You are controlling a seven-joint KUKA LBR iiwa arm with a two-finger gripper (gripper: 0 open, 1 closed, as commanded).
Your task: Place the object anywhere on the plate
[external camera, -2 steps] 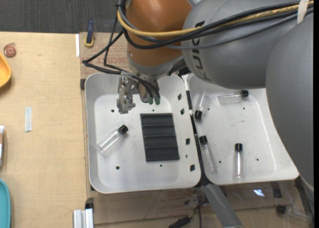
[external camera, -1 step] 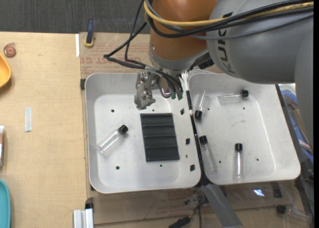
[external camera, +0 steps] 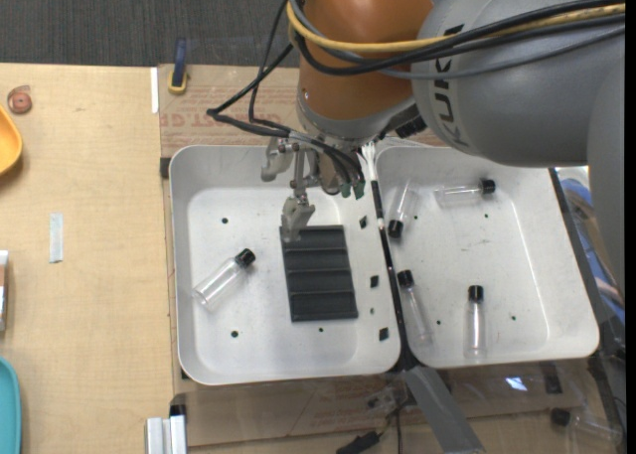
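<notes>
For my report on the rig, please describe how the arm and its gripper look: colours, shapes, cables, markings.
The arm is smooth, rounded and grey, with a glossy orange band above the wrist and part of raised KUKA lettering. Yellow and black cables loop around it. The gripper is small, metallic grey, with thin fingers.

The grey arm point(external camera: 527, 55) sweeps in from the right, big and close to the camera, its casing taking up the upper right of the view. The orange band point(external camera: 363, 30) sits above the wrist, bulging toward us, with yellow and black cables looping over it. Below that, the wrist points straight down, and the gripper point(external camera: 295, 216) hangs beneath it over the left bin point(external camera: 199, 343), by the upper end of the black plate point(external camera: 320, 273). A slim metal finger point(external camera: 295, 219) reaches down, its tip right at the plate's top edge.
</notes>
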